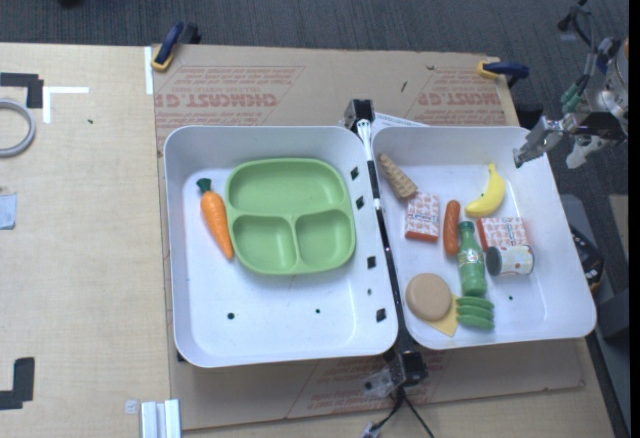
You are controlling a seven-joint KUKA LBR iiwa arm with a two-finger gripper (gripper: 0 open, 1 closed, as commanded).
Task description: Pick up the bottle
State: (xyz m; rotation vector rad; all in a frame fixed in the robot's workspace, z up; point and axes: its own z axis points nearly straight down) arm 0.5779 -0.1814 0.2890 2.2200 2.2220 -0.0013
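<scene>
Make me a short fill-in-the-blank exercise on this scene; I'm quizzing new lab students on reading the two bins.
1. The green bottle lies in the ____ bin of the camera view.
2. The carrot lies just left of the green ____.
3. The fruit beyond the bottle, by the bin's far right side, is a yellow ____.
4. The pincer hovers at the right bin's far ____ corner.

Missing words: right; plate; banana; right
</scene>
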